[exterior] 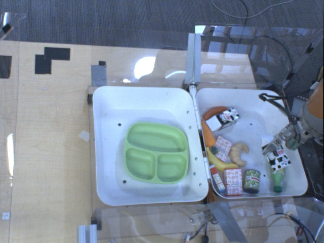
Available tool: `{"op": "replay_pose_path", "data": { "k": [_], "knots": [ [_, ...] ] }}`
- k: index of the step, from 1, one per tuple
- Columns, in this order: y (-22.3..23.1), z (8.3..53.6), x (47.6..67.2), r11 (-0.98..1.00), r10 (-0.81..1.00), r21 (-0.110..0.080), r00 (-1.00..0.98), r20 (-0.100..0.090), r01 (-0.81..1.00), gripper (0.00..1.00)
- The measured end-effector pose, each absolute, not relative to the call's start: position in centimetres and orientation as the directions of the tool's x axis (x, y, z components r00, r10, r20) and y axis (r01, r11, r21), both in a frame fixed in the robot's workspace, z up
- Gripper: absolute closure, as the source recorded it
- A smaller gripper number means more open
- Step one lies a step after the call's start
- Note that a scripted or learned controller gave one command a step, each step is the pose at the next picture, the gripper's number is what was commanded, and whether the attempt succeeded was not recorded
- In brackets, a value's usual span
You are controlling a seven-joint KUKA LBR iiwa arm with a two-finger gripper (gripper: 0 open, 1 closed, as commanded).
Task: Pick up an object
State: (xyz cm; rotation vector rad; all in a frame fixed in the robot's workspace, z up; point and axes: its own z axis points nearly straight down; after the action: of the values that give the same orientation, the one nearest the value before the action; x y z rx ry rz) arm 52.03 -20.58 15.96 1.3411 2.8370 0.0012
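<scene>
We see two shallow white plastic bins side by side on the pale wooden bench; the left bin [109, 135] holds a light green divided plate [156, 152] with three compartments. The right bin [253, 105] holds the clutter — a yellow banana [221, 161], a tan croissant [239, 153], a small dark green-labelled can [251, 181], a red-and-white patterned carton [233, 181], an orange curved piece [208, 119] and a black-and-white cow-print carton [228, 117]. The gripper [275, 148] hangs over the right bin's right side, just above a second cow-print carton [279, 161] and a green bottle [277, 178]; we cannot tell how far its fingers are parted, nor whether they grip anything.
</scene>
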Motion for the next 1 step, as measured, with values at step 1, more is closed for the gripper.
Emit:
{"op": "replay_pose_path", "data": {
  "k": [1],
  "knots": [
    [-14.66, 22.08, 53.59, 0.681, 0.732, 0.004, -0.681, -0.006, 0.732, 1.0]
  ]
}}
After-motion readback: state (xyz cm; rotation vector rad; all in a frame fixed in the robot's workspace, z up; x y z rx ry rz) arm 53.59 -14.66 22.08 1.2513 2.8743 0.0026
